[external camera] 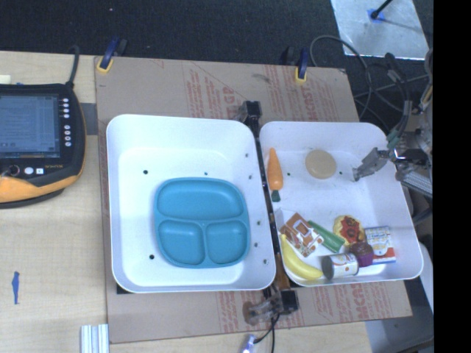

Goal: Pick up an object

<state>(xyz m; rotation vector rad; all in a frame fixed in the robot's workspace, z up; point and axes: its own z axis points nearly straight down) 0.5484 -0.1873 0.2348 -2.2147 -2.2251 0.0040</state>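
Nothing picked yet, as far as the view shows: every item sits in the bins and nothing is between the fingers, so the whole grasp-and-lift is left. The grey two-finger gripper (366, 168) comes in from the right edge, over the upper right part of the right shallow white bin (333, 130), pointing left and slightly down; only the wrist end of the arm is in frame, and I judge it hovering, not touching the floor, though height is hard to read from above. Whether the fingers are apart or together, cannot tell, too small and blurred. Nearest candidate is the flat round tan disc (321, 164), just left of the gripper and apart from it. The orange toy carrot with green tip (274, 170) lies along the bin's left wall. The rest is piled in the lower right corner: yellow banana (297, 264), red-and-white patterned box (299, 233), green cucumber-like piece (327, 234), red-yellow round toy (349, 229), small white carton (378, 237), and a white bottle with dark cap (341, 265), touching or overlapping. The left shallow white bin (132, 134) holds a blue three-compartment plastic tray (201, 221), well apart from the gripper. Black-and-orange teach pendant (37, 142) sits on the bench at left.
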